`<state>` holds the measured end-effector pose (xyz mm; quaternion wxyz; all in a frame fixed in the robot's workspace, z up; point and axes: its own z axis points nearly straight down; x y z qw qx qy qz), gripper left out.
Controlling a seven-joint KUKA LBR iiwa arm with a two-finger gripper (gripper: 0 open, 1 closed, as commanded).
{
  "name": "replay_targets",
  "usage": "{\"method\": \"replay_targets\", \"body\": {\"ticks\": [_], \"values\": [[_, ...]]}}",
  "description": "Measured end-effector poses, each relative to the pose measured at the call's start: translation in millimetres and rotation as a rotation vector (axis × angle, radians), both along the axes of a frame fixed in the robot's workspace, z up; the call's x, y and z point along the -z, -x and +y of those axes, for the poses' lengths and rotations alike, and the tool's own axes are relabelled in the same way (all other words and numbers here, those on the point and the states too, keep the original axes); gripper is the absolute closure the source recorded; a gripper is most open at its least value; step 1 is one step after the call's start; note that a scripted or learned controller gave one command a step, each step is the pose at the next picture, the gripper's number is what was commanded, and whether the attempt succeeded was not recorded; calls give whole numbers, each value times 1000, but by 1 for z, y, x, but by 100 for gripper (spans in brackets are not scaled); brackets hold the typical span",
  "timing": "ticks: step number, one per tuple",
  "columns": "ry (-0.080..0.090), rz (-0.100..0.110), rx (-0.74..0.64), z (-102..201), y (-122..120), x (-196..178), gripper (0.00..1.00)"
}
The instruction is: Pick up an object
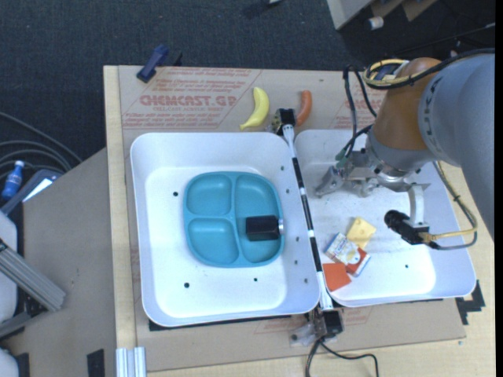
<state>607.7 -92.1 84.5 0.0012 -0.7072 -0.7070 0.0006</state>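
From above, the gripper (346,181) hangs low in the right bin (448,277), its finger state impossible to tell. Well apart, a yellow wedge (361,230) lies beside a small packet (343,249) (orange card (335,276) just below).

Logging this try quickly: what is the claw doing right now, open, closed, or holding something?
Claw: over the right bin; open or closed cannot be told, nothing seen between its tips.

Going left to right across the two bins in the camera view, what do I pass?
Blue divided plate → black block on its right compartment → orange-red piece → small printed packet → yellow wedge → gripper above the right bin.
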Motion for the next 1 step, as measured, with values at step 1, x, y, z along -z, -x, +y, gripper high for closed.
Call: {"method": "replay_targets", "body": {"ticks": [1], "values": [[1,-4,-1,-1,-54,-1,0]]}}
